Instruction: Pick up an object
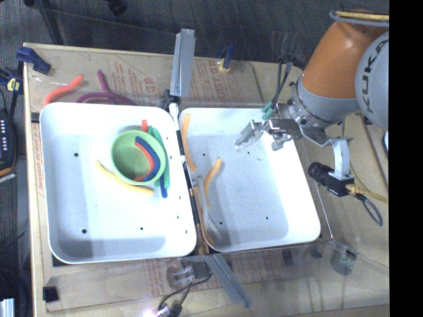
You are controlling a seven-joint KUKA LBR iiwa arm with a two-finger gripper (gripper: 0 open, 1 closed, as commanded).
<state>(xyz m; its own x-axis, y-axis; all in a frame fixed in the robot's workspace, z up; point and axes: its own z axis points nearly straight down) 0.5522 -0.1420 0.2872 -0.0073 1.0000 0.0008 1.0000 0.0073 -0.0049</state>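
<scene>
The orange strip (pixel 210 177) lies in the right bin (pixel 301 203), below and left of the gripper (pixel 263 135). This looks like the approach step; I cannot tell the jaws' state, and nothing shows between them. Next the gripper must travel to the strip and descend over it.

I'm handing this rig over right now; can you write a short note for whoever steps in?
End effector: hovering over the far part of the right bin, nothing seen in it; grip state unclear.
Things: an orange strip lies in the right bin near its left wall. The left bin holds a green bowl with red, blue, green and yellow strips in and around it.
Done: nothing picked up.
Left: grasp and lift one object.
</scene>
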